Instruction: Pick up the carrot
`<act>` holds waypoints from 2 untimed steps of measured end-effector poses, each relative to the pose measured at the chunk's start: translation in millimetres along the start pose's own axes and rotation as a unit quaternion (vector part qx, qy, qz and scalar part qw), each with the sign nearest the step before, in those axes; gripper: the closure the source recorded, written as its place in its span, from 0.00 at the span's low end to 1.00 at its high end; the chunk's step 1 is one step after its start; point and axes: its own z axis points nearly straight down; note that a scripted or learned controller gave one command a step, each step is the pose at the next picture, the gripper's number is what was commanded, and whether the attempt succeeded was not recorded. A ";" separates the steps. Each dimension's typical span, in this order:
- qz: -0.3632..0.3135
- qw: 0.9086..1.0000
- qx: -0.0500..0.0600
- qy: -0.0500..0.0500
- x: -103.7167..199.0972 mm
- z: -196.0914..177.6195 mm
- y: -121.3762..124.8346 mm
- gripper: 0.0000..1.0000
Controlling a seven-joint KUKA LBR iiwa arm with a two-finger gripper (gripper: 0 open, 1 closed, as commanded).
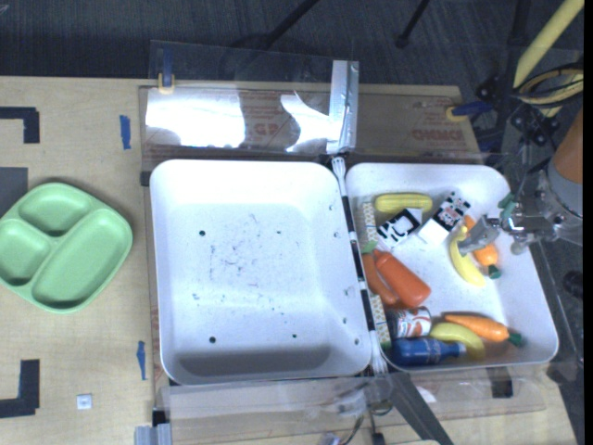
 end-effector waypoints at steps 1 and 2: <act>-0.056 0.998 -0.002 -0.001 4.0 -131.9 -21.5 0.00; -0.079 0.997 -0.002 -0.002 16.1 -171.8 6.3 0.00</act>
